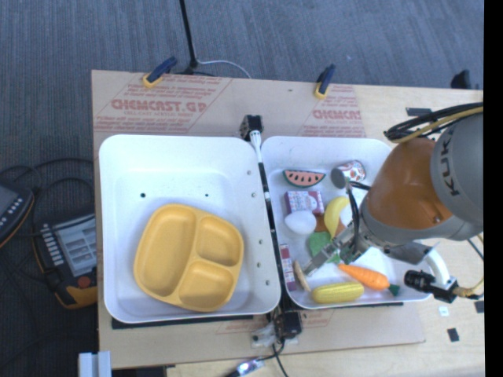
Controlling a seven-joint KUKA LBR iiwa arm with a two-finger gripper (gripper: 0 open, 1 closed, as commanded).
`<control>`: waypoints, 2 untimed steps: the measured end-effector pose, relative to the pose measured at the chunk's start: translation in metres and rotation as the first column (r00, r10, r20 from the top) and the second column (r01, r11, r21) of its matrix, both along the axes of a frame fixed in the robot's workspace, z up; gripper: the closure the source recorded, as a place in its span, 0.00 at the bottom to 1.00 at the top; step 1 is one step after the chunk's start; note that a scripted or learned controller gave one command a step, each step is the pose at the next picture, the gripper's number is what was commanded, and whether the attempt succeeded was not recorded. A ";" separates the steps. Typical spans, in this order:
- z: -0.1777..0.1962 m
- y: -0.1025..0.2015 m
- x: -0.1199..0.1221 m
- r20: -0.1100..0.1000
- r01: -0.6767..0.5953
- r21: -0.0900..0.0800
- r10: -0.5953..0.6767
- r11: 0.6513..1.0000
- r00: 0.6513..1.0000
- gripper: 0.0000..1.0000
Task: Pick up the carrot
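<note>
Two white bins sit side by side on the bench; my gripper (330, 254) hangs low inside the right bin (277, 181). My fingers (314, 263) stand slightly apart with nothing clamped between them. The carrot (364, 276) lies just beside my fingertips, toward the bin's near wall, orange with a green end, apart from me. A corn cob (336, 292) lies beyond it, against that wall. Past my fingers, farther up the bin, sit a watermelon slice (303, 177) and a banana (335, 213). Well apart, in the left bin (118, 163), rests a yellow divided tray (189, 256).
</note>
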State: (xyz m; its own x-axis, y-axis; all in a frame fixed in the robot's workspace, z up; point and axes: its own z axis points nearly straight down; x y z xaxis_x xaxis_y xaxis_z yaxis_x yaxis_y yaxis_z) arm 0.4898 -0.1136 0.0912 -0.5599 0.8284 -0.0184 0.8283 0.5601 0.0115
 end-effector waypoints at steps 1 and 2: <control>0.000 -0.067 0.000 -0.004 -0.201 0.005 0.201 0.979 0.979 0.00; 0.002 -0.055 0.007 0.012 -0.610 -0.019 0.610 0.792 0.792 0.00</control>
State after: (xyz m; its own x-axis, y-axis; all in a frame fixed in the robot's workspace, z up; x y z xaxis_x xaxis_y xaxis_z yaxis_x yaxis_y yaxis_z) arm 0.4972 -0.1691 0.0937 -0.9484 0.3146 -0.0405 0.3144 0.9492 0.0106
